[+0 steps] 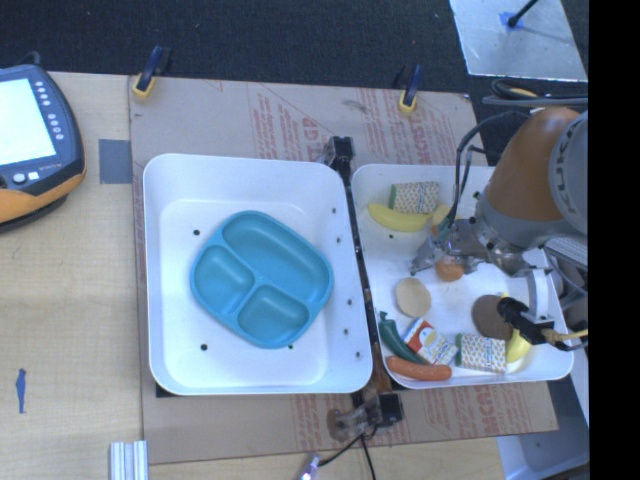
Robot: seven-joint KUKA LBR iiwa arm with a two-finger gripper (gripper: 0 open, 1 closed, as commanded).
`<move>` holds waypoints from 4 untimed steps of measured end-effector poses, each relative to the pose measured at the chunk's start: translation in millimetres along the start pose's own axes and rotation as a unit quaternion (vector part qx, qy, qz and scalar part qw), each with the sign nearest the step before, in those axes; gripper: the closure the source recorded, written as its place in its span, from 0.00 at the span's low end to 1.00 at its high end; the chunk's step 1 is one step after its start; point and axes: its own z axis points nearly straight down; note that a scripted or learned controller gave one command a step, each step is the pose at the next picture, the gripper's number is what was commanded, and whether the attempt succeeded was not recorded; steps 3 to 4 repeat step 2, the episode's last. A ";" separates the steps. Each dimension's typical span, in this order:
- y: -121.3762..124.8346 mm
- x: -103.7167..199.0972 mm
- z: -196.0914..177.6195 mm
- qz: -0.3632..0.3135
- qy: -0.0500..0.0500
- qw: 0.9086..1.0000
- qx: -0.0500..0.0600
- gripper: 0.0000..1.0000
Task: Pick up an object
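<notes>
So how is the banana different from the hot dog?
The banana is yellow; the hot dog is reddish orange. The banana lies at the far end of the right bin, beside a sponge; the hot dog lies at the near edge. The banana curves more. Both are long toy foods in one bin.

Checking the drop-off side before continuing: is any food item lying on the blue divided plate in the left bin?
No, the blue divided plate lies bare in the left bin; the food items are in the right bin.
</notes>
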 end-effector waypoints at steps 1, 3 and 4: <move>-0.1 -1.0 -10.3 -0.002 -0.001 1.000 0.001 1.00; -2.6 101.1 -101.3 -0.001 0.001 1.000 -0.001 1.00; -2.6 101.1 -101.3 -0.001 0.001 1.000 -0.001 1.00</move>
